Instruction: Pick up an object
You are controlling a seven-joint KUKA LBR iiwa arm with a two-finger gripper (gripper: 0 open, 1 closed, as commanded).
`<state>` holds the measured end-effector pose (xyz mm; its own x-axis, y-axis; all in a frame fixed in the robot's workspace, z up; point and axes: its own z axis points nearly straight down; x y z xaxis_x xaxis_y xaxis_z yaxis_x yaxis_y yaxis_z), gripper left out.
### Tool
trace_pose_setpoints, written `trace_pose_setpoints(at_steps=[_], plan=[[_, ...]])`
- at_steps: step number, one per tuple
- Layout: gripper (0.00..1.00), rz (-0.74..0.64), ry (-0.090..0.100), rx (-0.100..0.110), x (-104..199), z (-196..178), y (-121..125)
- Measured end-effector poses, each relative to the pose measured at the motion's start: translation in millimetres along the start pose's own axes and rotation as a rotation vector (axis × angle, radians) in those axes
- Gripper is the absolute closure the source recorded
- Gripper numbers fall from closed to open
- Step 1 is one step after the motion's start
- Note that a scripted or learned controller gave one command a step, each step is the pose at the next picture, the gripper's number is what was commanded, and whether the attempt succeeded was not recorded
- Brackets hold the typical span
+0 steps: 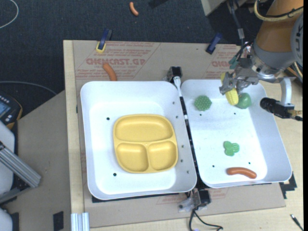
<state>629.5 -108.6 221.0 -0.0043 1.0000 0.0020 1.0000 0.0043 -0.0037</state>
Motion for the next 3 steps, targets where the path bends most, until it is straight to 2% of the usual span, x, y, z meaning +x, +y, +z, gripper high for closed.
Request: trace_pose_setpoints(at_steps=[2, 3], plan=[[1.00, -0.002, 0.001, -0.001, 103.0, -15.8, -32.5], [1.00, 0.002, -0.001, 0.001, 119.3, -8.2, -46.3]])
